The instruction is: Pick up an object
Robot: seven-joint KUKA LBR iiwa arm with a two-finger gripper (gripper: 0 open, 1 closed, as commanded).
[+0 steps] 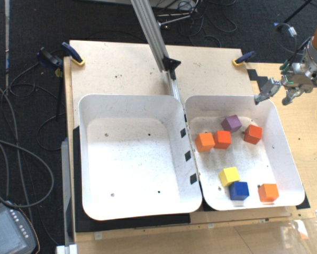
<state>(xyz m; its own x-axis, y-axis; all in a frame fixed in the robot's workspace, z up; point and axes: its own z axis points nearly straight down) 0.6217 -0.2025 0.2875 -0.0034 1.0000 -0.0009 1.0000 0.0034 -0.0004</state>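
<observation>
Seven blocks are sitting in the right bin [285, 157]: four orange [205, 141], one purple [232, 123], one yellow [229, 175], one blue [239, 190]; the gripper [275, 92] is hovering spread apart, gripping nothing.

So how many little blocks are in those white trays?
7, all in the right tray: purple, three orange ones near the top, then yellow, blue and another orange near the bottom. None looks hidden.

Matt white plastic bins [89, 142], speckled pale wooden bench [126, 67], smooth matt-painted blocks [222, 139], brushed metal pole [147, 25].
</observation>
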